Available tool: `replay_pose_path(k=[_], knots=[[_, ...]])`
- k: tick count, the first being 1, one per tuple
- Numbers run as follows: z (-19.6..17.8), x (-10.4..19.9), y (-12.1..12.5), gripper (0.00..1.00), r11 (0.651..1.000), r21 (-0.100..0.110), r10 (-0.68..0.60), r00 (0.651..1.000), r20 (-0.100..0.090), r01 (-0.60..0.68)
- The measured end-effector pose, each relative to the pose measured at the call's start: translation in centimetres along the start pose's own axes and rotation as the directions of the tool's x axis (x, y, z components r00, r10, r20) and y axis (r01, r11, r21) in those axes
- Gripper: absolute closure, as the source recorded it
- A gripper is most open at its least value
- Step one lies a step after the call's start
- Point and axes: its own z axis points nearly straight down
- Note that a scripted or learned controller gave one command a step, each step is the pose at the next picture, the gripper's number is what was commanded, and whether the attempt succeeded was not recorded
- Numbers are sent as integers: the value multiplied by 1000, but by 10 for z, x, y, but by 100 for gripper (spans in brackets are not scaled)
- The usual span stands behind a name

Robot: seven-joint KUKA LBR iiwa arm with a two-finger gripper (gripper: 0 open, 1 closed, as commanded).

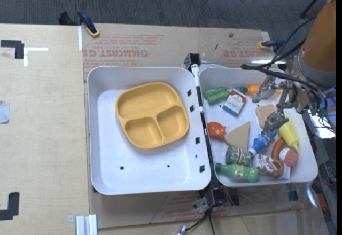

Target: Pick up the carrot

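My pincer (278, 110) hangs low over the right bin (310, 172), reaching in from the right, its dark metal parts tangled with cables against the clutter, so I cannot tell how wide it stands or whether anything sits in it. The carrot (253, 89), as I read it, is the small orange piece with a green end lying near the bin's far wall, just beside the blue-and-white carton (234, 103) and the green vegetable (216, 94), and close to the upper left of my wrist gear. Around it the bin is crowded: a tan wedge (239, 135), a red pepper-like piece (216, 130), a blue bottle (261, 141), a yellow bottle (288, 133), a sausage (277, 148) and a green bottle (237, 172). The left bin (101, 138) carries only a yellow divided plate (152, 114) on the tabletop (37, 138). The risk from here is plain: the carrot is small and tucked by the wall, so a descent slightly off could close on the carton or strike the rim, and a shallow grip could let the piece roll or squirt free. The blue bottle just under my pincer may also get nudged.
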Motion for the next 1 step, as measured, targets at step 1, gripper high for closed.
replay_pose_path(k=[1], knots=[[24, -60, -69, 0, 967, 1, 257, 967, 1, -257]])
